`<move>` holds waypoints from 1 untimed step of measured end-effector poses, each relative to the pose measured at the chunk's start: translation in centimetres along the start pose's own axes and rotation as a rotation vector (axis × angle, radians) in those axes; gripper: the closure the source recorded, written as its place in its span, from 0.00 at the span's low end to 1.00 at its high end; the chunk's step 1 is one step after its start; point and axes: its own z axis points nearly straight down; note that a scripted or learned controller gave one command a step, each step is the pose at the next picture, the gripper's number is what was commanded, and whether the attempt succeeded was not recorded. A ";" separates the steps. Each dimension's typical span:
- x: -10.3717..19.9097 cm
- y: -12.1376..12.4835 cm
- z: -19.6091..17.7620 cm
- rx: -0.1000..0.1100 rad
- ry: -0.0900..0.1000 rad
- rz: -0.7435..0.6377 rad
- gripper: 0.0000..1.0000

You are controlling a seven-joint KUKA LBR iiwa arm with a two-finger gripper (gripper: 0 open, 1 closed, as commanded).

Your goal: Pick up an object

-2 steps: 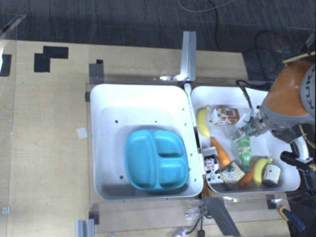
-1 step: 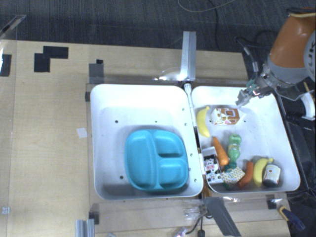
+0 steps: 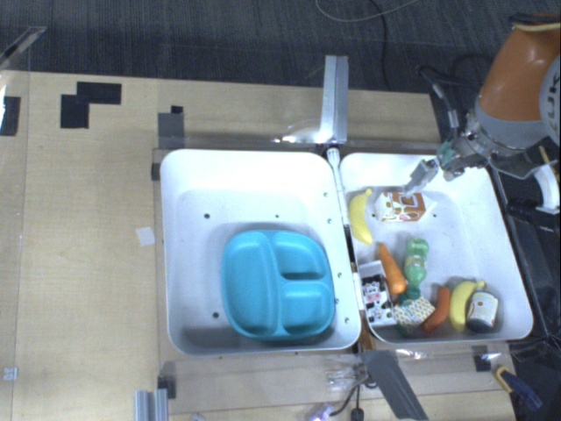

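My gripper (image 3: pixel 417 179) hangs over the far part of the right bin (image 3: pixel 491 226), reaching in from the upper right. Its tip is just above the upper right corner of a white packet with orange print (image 3: pixel 399 207); I cannot tell whether it touches the packet. A yellow banana (image 3: pixel 360 216) lies to the packet's left, against the bin's left wall. Nearer the front lie a carrot (image 3: pixel 392 268), a green toy (image 3: pixel 415 260), a small printed box (image 3: pixel 372 290), a second small banana (image 3: pixel 460 302) and a dark jar (image 3: pixel 482 310).
The left bin (image 3: pixel 193 191) holds a blue divided plate (image 3: pixel 279 281) at its front. A metal post (image 3: pixel 336 103) stands behind the wall between the bins. Cables run along the bench at the right, beside the arm.
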 end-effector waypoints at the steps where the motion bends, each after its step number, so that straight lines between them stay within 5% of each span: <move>1: 1.9 -3.6 10.8 0.002 0.001 0.145 0.00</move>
